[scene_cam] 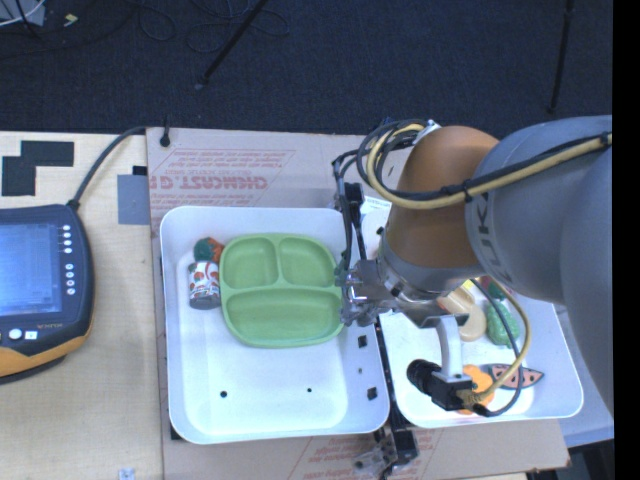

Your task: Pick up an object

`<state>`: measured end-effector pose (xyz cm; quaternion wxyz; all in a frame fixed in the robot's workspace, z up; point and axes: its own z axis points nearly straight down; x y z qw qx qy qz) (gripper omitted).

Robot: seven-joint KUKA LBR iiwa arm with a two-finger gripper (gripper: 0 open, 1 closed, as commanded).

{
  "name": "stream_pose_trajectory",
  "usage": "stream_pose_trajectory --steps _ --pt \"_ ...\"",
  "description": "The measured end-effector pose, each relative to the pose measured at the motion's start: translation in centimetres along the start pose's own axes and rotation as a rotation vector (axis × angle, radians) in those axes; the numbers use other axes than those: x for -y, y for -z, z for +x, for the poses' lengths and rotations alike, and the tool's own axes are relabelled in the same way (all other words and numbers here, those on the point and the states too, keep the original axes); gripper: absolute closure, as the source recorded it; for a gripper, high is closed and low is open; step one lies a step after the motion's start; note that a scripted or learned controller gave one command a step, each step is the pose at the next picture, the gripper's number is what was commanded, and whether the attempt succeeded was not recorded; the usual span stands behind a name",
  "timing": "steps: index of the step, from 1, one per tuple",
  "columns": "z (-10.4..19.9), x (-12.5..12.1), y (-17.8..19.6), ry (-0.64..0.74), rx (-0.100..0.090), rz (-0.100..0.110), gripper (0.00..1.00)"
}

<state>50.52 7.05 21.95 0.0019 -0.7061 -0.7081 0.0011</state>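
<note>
The gripper (352, 303) hangs right at the green plate (280, 293)'s edge, maybe to grab its rim (open or closed, I cannot tell). A little bottle (204, 280) stands beyond.

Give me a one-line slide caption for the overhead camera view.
KUKA arm reaches over two white bins; a green divided plate and small can lie in the left bin.
</note>
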Motion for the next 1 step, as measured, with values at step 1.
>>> stream_pose_trajectory --steps 1 --pt "0.55 -0.76 -0.2 -0.002 0.001 0.0 1.0"
